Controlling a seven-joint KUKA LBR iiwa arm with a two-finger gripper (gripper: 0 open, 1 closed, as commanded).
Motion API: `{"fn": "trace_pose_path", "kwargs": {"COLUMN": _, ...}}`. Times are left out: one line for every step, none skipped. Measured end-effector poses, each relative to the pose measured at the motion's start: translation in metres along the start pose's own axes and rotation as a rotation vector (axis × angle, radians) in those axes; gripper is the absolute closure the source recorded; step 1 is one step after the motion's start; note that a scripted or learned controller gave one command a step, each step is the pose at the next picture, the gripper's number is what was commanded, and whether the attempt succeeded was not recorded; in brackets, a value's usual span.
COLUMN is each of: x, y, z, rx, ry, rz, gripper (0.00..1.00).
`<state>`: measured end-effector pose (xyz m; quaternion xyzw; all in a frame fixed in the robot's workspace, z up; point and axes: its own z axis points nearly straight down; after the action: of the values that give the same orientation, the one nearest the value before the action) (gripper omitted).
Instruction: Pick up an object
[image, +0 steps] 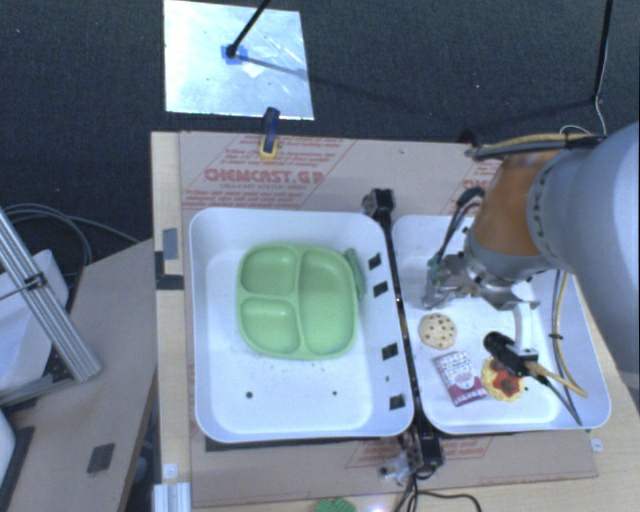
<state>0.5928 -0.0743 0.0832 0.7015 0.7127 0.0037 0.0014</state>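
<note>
Closest to the lens: small red packet (458, 378), flat on the floor of the right bin (540, 410), toward 6 o'clock of that bin and turned slightly off square. Red face with a pale printed patch, rectangular, thin. Probably very light and a little flexible, with a slick printed skin; likely to slide or tip rather than resist. Hard to get under, lying flat as it does, so best pinched across the narrow width, at the long edges, from straight above, with the grip brought right down to the bin floor. At 11 o'clock from the packet, near but apart: round cookie (437, 330), tan with dark specks, probably stiff and easier to clamp across its rim. At 3 o'clock, just beside the packet: yellow and red toy (500, 385), shape too small to make out. At 12 o'clock, past the cookie: gripper (437, 292), hanging close over the cookie's far edge, with nothing seen in its grasp; released or clenched, cannot tell. At 1 o'clock, grey arm (590, 200) with its orange band (505, 215), reaching in from 3 o'clock of the view. Farther out at 9 o'clock: left bin (290, 395), bearing a green divided plate (298, 302) of three compartments, well apart from the packet.
</note>
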Motion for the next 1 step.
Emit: {"fn": "trace_pose_path", "kwargs": {"x": -0.0006, "y": 0.0551, "z": -0.1089, "rx": -0.009, "ry": -0.006, "rz": 0.008, "gripper": 1.00}}
